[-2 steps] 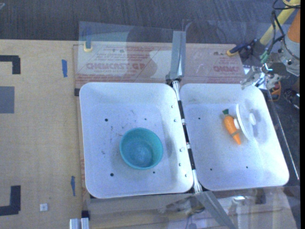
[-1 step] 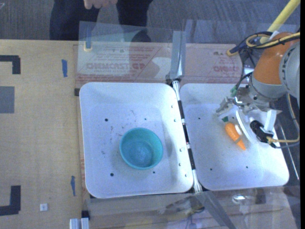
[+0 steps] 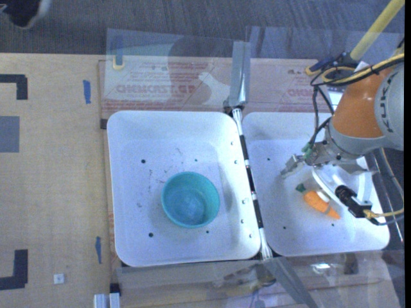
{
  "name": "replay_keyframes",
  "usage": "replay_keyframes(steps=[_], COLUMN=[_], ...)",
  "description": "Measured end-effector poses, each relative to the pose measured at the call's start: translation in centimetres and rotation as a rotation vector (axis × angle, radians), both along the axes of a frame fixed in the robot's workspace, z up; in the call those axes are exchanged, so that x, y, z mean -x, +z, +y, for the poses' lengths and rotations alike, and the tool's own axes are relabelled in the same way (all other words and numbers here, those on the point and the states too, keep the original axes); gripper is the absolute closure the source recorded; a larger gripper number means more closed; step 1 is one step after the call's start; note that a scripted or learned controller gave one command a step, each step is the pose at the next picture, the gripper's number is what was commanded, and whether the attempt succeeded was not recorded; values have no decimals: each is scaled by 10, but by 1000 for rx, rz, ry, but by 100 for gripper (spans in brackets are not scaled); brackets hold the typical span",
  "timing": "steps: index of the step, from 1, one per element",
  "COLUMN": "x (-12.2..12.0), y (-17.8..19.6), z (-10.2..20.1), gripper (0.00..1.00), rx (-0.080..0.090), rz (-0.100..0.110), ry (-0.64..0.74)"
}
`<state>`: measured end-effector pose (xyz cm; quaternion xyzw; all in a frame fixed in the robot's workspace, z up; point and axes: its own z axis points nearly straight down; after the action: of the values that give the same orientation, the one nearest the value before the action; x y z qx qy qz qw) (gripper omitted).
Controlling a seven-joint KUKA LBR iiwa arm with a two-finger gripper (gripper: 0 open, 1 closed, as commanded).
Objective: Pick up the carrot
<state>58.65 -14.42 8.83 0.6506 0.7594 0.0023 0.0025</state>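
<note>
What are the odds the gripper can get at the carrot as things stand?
Probably yes. The gripper hangs over the right bin, just beside the carrot, which lies alone on the bin floor; the teal bowl sits in the left bin.

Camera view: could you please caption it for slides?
Gripper near the carrot in right bin; teal bowl in left bin.

grey arm [image 3: 393, 101] reaching in from the right, orange band [image 3: 358, 115] above the wrist, gripper [image 3: 303, 165] pointing down and left
</note>
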Motion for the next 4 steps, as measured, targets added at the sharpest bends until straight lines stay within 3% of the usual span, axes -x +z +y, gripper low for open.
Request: replay_keyframes(steps=[1, 2, 3, 4], x=[101, 104, 107, 106], y=[1, 56, 196, 286], z=[17, -24, -81, -80], gripper=[0, 0, 0, 0], rx=[-1, 5, 3, 3], rz=[-10, -6, 4, 4], ry=[-25, 174, 153, 104])
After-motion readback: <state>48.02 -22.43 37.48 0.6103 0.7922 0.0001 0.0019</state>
